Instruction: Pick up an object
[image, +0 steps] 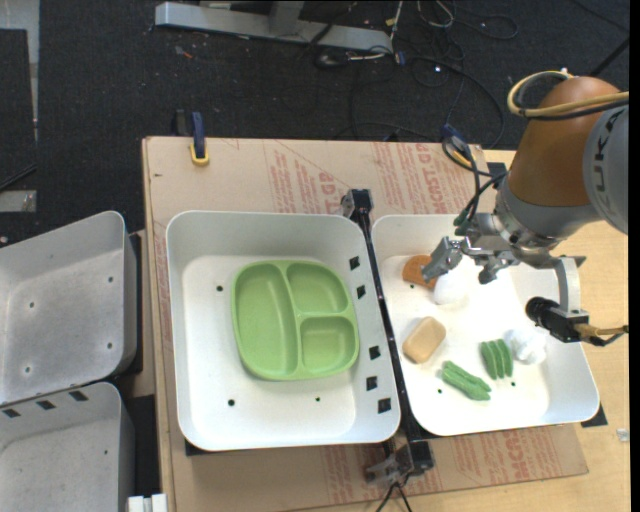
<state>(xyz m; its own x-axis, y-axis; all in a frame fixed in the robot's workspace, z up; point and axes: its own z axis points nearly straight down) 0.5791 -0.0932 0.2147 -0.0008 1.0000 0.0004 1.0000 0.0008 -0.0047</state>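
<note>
My gripper (466, 264) hangs over the back of the right bin (570, 400), open, with nothing between its fingers. A white rounded object (452, 289) lies just below and left of it. An orange piece (417, 270) sits beside the left fingertip (442, 259). Nearer the front lie a tan bread-like piece (425, 340), two green ridged pieces (466, 380) (497, 358), and a small white object (528, 346).
A green divided plate (296, 320) lies in the left bin (190, 300). A black divider (380, 320) runs between the two bins. A folded white panel (60, 300) stands off the bench to the left.
</note>
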